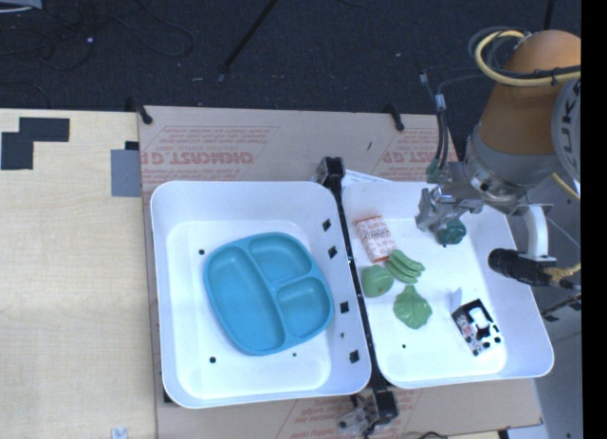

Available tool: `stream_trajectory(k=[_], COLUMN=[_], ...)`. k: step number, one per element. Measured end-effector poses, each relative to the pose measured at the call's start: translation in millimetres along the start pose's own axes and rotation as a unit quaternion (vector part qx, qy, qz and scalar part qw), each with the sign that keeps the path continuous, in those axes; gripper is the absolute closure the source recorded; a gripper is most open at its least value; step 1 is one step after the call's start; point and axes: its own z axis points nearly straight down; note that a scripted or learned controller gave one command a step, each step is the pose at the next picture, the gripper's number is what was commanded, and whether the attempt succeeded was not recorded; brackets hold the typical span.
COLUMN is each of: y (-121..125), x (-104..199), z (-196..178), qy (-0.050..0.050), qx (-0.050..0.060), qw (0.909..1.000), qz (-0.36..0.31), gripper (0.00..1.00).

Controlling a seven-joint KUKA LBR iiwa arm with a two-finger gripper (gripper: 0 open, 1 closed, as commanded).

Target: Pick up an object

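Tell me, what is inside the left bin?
The left bin holds a blue divided plate, lying flat. Its three compartments look bare. The bin floor under the plate is covered, so it cannot be checked.

A: The two bins (pixel 180 210) are plain white, and the left one holds a sky-blue tray (pixel 268 290).

B: In the right bin there are three green pieces (pixel 412 307), one of them striped in paler and darker green (pixel 406 265).

A: There's also a packet (pixel 375 237) that's white with red-orange print, and a small card (pixel 476 325) in black and white checks.

B: A teal lump (pixel 451 232) sits at the grey gripper (pixel 444 214).

A: The arm (pixel 527 96) is grey with an orange band and a yellow cable. The bench (pixel 66 276) is pale wood with grey and black squares; the cardboard (pixel 237 148) is brown with red lettering.
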Motion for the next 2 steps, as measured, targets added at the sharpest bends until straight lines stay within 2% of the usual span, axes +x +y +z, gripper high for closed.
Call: stream_trajectory(k=[2], y=[-22], x=[113], z=[1], qy=[-0.001], qx=[0.000], qw=[1.0000], qz=[0.000], gripper=[1.00])
